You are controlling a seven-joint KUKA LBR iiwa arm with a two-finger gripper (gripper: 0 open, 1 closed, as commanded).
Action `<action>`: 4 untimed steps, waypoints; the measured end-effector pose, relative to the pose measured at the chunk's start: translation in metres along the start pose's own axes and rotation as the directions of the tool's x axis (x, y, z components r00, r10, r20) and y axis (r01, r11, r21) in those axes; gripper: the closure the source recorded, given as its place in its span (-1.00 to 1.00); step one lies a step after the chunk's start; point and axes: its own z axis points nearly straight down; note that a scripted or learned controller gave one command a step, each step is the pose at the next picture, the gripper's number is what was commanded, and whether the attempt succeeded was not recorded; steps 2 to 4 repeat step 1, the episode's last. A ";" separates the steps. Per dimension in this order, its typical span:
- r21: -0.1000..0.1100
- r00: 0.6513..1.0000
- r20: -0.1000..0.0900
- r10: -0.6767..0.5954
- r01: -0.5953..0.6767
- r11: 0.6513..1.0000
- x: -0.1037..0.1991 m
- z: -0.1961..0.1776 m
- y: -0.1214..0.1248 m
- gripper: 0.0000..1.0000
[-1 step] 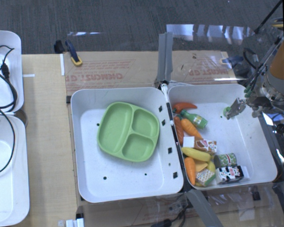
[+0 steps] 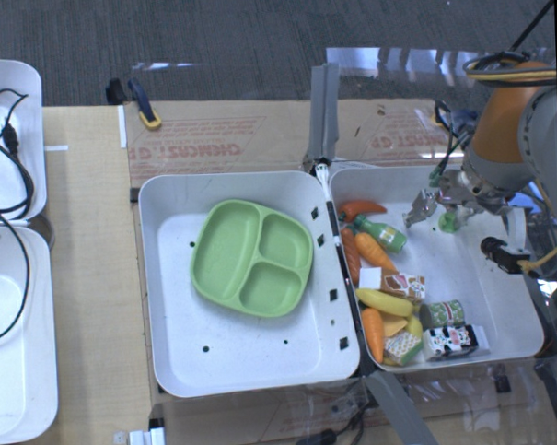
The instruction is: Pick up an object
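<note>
A wooden bench (image 2: 88, 299) carries two shallow white bins side by side, with brown cardboard (image 2: 219, 136) lying behind them. Nearest to the camera, at the front of the right bin (image 2: 503, 309), lie a black and white carton (image 2: 450, 341), a green can (image 2: 443, 313) and an orange carrot (image 2: 373, 331). Just behind them are a yellow banana (image 2: 385, 302), a small red and white box (image 2: 404, 284) and more carrots (image 2: 372, 252) along the left wall, then a green bottle (image 2: 382, 234) and a red pepper (image 2: 363, 208). The left bin (image 2: 174, 360) holds a green divided plate (image 2: 252, 258) near its middle. Farther back, the gripper (image 2: 441, 210) hangs over the rear part of the right bin, its fingers spread apart, and a small green object (image 2: 449, 222) shows just beside them; whether it is between the fingers I cannot tell.
</note>
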 end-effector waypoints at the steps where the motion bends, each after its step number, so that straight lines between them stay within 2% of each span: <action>1: 0.001 1.000 0.002 -0.005 0.005 1.000 0.000 -0.009 0.000 1.00; 4: 0.001 1.000 0.002 -0.005 0.005 1.000 0.000 -0.009 0.000 1.00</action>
